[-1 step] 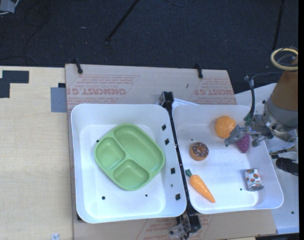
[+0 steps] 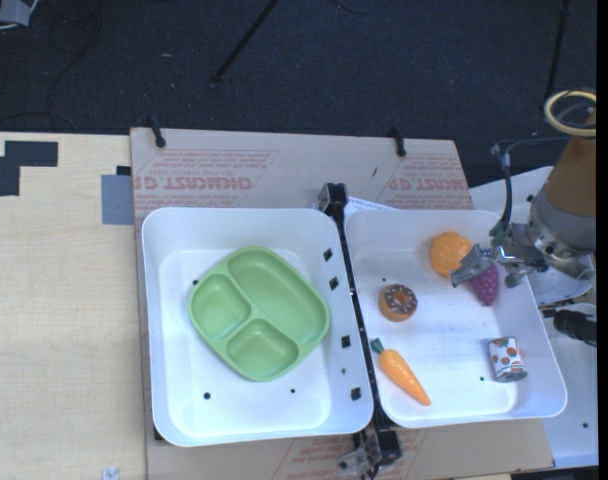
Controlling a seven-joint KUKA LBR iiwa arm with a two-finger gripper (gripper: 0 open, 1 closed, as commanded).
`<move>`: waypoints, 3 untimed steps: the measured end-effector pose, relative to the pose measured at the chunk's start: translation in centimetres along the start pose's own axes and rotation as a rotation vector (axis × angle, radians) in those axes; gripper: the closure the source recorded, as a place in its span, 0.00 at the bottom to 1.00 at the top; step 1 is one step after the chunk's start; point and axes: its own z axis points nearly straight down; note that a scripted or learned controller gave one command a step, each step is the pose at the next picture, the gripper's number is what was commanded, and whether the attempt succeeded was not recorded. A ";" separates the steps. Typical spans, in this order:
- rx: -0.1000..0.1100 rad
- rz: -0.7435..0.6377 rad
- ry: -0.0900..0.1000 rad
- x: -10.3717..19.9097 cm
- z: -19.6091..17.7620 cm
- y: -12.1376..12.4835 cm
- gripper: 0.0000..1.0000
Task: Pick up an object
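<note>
My gripper (image 2: pixel 491 271) is over the right bin's (image 2: pixel 544 393) far right part, hanging from the grey arm with the orange band (image 2: pixel 574 173). A purple grape bunch (image 2: pixel 486 287) sits between its two grey fingers (image 2: pixel 471 266), which close on it. Just left of the gripper lies an orange fruit (image 2: pixel 449 252). A chocolate donut (image 2: pixel 397 302) lies at the bin's left middle. Near the front left is a carrot (image 2: pixel 404 376), and a small can (image 2: pixel 506 358) lies at the front right.
The left bin (image 2: pixel 159 388) holds a green divided plate (image 2: pixel 259 313). A black clip divider (image 2: pixel 349 298) runs between the bins. Cardboard (image 2: pixel 234 173) lies under both bins, and cables (image 2: pixel 574 323) lie at the right beside the arm.
</note>
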 end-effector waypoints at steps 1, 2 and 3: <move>0.003 0.000 0.001 -0.3 4.7 -0.8 0.00; 0.005 0.000 0.001 -0.2 10.1 -0.9 0.00; 0.001 0.002 0.001 -0.3 8.7 -0.8 1.00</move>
